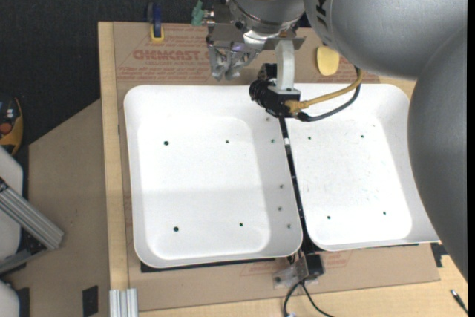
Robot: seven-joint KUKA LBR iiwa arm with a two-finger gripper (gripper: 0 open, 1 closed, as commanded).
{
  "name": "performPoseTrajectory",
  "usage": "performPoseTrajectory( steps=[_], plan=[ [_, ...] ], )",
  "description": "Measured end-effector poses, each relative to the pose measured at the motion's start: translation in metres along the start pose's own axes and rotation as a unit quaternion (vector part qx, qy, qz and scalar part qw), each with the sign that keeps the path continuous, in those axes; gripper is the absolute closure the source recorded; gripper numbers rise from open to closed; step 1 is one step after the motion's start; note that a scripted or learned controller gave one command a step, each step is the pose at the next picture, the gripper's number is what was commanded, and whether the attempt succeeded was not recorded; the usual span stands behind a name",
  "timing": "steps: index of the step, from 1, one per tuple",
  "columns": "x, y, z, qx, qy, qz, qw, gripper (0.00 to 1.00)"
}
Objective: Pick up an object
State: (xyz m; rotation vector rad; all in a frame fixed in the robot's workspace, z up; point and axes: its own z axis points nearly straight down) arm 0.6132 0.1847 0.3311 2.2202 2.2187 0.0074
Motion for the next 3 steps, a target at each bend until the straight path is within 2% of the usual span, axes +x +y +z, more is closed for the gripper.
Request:
performPoseTrajectory(
  steps=[1, 2, 3],
  plan=[
    [0.032, 0.026, 0.087, 0.007, -0.002, -0.001, 1.0000, 1.00],
    [0.033, 0.009, 0.051, 0.002, 0.000, -0.001, 1.0000, 1.00],
    [0.040, -0.010, 0.035, 0.003, 0.000, -0.001, 1.0000, 1.00]
  ],
)
